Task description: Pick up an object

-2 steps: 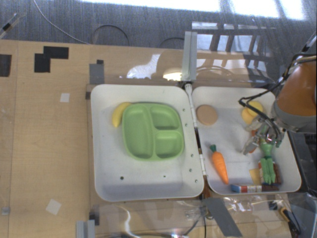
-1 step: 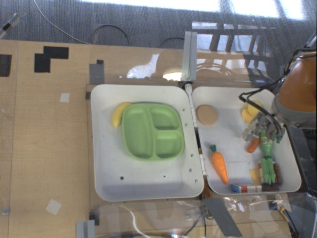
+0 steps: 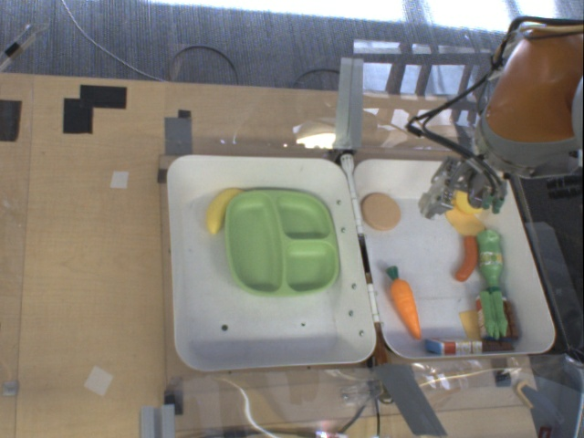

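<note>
Gripper (image 3: 463, 192) sits low over the far end of the right bin (image 3: 401, 245), right on top of a yellow object (image 3: 467, 221). Can't tell the gripper's state from this angle; the wrist hardware blocks the tips.

Using the yellow object as landmark:
- It peeks out just under the gripper on the near side, partly hidden, so shape and long axis are unclear.
- Orange sausage-like piece (image 3: 467, 257) lies just nearer the camera from it, long axis running roughly far-to-near, slightly slanted.
- Green bottle (image 3: 491, 254) just beside that, toward the arm's side, same far-to-near axis.
- Round tan disc (image 3: 380, 212) is off to the view's left of it, well apart.
- Carrot (image 3: 405, 306) is farther toward the camera and left, tip pointing near.

Judgement: yellow object is the likely target, essentially straight below the tool, so the move is a short drop. Nothing visibly held yet.

Left bin (image 3: 196, 290) holds a green divided plate (image 3: 278, 242) and a banana (image 3: 217, 210), far from the arm.
</note>
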Controlling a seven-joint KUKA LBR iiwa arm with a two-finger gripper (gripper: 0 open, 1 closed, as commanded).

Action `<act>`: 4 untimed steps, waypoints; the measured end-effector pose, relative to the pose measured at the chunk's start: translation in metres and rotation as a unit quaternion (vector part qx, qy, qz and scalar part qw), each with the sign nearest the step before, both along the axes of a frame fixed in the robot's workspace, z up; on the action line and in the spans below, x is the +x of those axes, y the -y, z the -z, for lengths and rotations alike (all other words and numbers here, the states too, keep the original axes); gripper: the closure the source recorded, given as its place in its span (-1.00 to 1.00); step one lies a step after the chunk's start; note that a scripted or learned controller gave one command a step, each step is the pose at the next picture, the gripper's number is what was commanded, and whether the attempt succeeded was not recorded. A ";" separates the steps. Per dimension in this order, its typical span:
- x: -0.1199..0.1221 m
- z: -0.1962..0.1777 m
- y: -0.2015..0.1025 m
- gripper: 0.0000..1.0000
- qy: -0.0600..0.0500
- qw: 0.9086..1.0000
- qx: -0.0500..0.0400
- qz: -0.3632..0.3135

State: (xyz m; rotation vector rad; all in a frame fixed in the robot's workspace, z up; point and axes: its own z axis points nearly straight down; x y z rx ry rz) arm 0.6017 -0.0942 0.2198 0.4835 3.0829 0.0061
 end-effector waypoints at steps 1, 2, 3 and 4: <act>0.043 0.024 0.056 1.00 -0.006 0.990 -0.003 -0.143; 0.044 0.022 0.054 -1.00 -0.005 0.990 -0.003 -0.144; 0.048 0.129 0.093 -1.00 -0.002 0.992 -0.004 -0.125; 0.012 0.132 0.111 -1.00 -0.005 0.999 -0.001 -0.043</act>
